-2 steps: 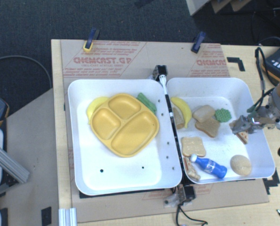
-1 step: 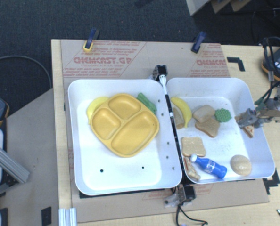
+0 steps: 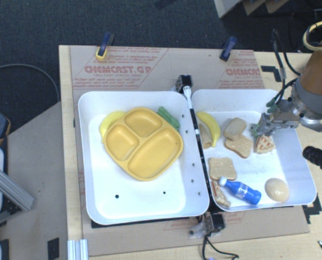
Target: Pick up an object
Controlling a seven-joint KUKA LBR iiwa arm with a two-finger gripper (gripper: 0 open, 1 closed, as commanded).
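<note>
I see my gripper (image 3: 262, 130) low over the waffle piece (image 3: 264, 144) in the right bin (image 3: 302, 161); finger state I cannot tell. It looks light, rigid plastic; I'd pinch its edges.

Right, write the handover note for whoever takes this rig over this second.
Gripper: low in the right bin, over the waffle piece; finger state unclear.
Right bin holds the banana, bread pieces, a toast slice, the blue bottle and a round bun.
Left bin: yellow divided tray, tilted.
Done: arm is in place.
Left: confirm a grasp, lift.
</note>
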